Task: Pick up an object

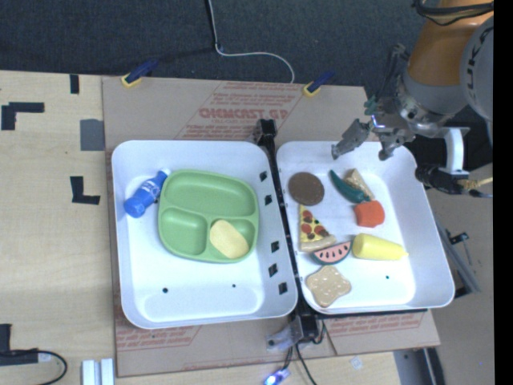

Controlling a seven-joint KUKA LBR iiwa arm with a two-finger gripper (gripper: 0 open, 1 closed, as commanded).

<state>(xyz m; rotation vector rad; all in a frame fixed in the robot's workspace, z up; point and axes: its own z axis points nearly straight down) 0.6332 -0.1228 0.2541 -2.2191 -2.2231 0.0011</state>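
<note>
- The gripper (370, 141) hangs above the far edge of the right bin (425, 239), its two fingers spread apart with nothing between them.
- Nearest below it lies a dark green pepper-like toy (347, 186), resting against a small tan wedge (358, 184).
- Just nearer than the pepper sits an orange-red block (369, 212), and beyond that a yellow cylinder (377, 248).
- Left of the pepper: a brown cookie (305, 188), pizza slice (313, 228), watermelon slice (331, 253) and toast piece (328, 284).
- These look like light, stiff plastic play food, probably smooth and slippery.
- The flat pieces offer little to pinch; the orange-red block seems easiest, taken across its opposite sides.
</note>
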